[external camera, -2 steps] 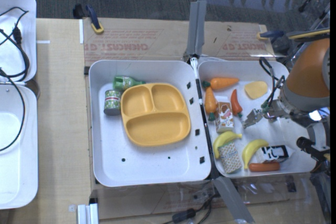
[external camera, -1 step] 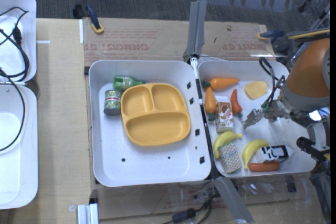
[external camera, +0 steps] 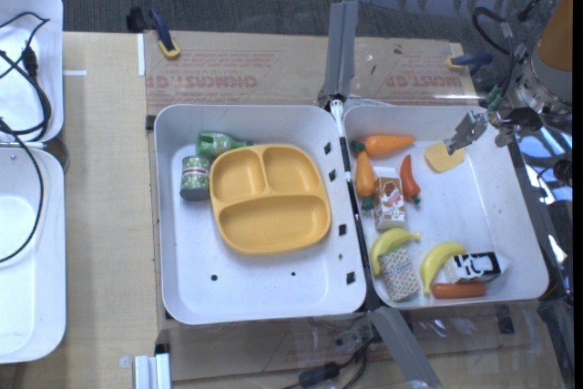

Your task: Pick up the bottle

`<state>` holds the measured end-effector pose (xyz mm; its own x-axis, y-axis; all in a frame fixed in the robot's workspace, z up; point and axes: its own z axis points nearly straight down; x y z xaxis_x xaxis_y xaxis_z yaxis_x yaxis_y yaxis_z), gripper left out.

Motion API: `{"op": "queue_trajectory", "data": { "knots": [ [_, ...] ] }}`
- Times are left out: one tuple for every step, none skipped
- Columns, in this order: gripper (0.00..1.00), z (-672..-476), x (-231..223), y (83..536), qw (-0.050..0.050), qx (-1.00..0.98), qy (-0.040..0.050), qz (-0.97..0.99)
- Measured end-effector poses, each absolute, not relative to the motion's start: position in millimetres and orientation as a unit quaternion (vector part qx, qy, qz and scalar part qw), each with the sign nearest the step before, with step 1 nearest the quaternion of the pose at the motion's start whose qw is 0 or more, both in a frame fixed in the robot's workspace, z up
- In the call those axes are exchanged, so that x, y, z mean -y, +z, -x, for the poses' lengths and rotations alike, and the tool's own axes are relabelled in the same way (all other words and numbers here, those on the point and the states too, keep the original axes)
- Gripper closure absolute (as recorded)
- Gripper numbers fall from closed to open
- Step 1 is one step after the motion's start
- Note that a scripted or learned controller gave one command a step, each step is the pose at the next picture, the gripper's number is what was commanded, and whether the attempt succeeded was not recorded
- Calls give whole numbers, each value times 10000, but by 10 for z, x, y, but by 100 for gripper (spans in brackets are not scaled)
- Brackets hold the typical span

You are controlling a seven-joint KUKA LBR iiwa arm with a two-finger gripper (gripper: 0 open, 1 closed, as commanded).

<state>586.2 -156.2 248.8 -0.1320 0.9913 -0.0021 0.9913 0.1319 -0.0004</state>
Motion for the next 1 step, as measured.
{"op": "queue_trajectory", "data": {
  "knots": [
    [0, -5246, 1764, 1699, -11, -8294, -7, -5587]
  ]
}}
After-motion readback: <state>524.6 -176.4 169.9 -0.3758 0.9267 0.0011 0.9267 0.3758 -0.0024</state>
